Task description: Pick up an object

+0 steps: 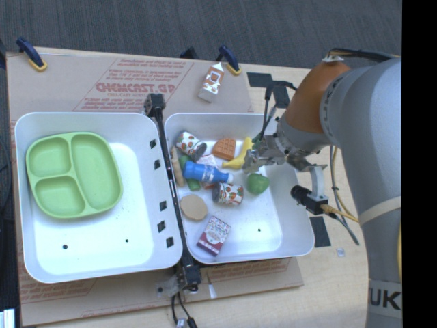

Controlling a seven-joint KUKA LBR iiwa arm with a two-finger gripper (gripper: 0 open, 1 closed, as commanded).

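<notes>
The right bin [290, 234] holds several small items. A yellow banana [238, 158] lies beside an orange waffle [224, 148], with a green round piece [257, 183] just below them. A blue bottle [205, 173], a small can [229, 194], a tan cookie [194, 208], a red-and-white packet [214, 235] and a patterned cup [189, 143] lie further left. My gripper [255, 158] is low in this bin, right next to the banana's right end and just above the green piece. I see nothing held in it.
The left bin [136, 248] carries a light green divided plate [72, 174]. A small carton [212, 82] lies on the cardboard behind the bins. Black clips run along the seam between the bins [166, 183]. The arm's wrist and cables crowd the right bin's right rim.
</notes>
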